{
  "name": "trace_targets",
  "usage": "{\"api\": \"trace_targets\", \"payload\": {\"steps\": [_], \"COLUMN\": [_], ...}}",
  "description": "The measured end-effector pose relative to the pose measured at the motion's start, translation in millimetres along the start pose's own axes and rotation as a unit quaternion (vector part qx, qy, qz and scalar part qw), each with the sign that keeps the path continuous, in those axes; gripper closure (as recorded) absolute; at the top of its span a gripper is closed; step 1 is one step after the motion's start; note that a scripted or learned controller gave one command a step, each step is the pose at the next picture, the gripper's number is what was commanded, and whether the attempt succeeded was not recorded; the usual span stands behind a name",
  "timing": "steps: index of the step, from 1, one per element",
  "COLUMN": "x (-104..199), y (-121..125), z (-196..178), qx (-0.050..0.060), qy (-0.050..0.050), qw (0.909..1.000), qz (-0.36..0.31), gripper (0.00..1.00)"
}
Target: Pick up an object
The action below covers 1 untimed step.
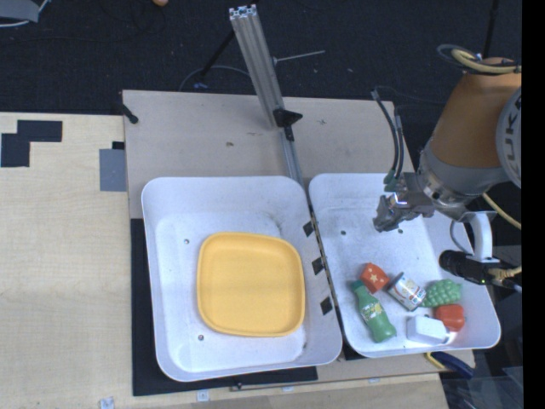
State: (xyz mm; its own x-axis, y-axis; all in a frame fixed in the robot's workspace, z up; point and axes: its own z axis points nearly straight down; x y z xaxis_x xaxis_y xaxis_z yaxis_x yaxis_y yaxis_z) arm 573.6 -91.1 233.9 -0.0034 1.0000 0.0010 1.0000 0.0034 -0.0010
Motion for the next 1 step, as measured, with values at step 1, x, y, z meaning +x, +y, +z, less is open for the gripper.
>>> {"api": "trace_targets", "payload": {"steps": [1], "x": [43.5], "y": [-2.4], "z": [-0.5], "qx": [0.000], "qy": [0.000], "qw": [1.0000], "qz": [0.000], "gripper": [1.00]}}
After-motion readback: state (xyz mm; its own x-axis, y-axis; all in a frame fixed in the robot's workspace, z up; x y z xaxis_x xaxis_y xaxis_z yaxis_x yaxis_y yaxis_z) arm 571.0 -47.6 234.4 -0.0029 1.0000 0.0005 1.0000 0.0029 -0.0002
